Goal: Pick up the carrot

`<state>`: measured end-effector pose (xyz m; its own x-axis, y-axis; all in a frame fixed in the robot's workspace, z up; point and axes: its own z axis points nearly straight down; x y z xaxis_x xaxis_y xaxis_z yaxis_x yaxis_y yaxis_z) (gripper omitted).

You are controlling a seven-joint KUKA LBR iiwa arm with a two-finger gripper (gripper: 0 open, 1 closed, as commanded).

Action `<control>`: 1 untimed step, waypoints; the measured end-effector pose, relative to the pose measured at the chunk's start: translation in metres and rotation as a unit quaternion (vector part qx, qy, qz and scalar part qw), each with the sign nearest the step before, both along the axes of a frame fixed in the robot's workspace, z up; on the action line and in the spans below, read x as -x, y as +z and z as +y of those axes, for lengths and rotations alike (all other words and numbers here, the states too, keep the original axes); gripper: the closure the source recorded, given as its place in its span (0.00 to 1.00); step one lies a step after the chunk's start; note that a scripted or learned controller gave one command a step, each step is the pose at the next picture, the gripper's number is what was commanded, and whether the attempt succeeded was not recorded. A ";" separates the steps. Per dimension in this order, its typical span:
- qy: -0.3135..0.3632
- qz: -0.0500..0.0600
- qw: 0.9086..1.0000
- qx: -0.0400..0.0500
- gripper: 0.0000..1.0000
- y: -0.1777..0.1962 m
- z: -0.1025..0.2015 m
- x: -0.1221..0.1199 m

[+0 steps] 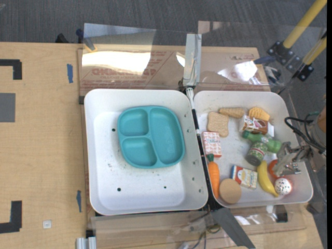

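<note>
Lying along the left wall of the right bin (pixel 298 115), the carrot (pixel 213 175) points its green top toward the far side and its orange tip toward the near rim. A small white carton (pixel 211 143) with red print sits just beyond its leafy end, and a round tan bun (pixel 230 190) rests just beside its tip. Near the bun lies a small juice box (pixel 245 177), and next to that a banana (pixel 266 179) curves toward the near right corner. A white and red speckled ball (pixel 284 186) lies just right of the banana. Toward the far side of this bin sit a tan cracker (pixel 218 123), a bread stick (pixel 231 112), an orange-yellow piece (pixel 259 113) and a red and white packet (pixel 253 124). A green bottle (pixel 263 139) and a dark green can (pixel 257 153) lie in the middle. At the right wall of this bin, above the banana and the ball, hang the metal jaws with loose black cables; whether they are open or closed cannot be told, and they are well apart from the carrot. The left bin (pixel 98 139) holds a teal divided plate (pixel 151 137), lying flat. Both bins rest on the worktop (pixel 41 139), which is covered in brown board, and clear plastic sheets (pixel 119 51) stand behind them.
</note>
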<state>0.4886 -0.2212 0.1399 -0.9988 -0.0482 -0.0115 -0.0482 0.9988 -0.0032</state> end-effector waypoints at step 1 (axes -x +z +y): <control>-0.089 0.001 0.996 -0.002 1.00 0.029 0.061 -0.018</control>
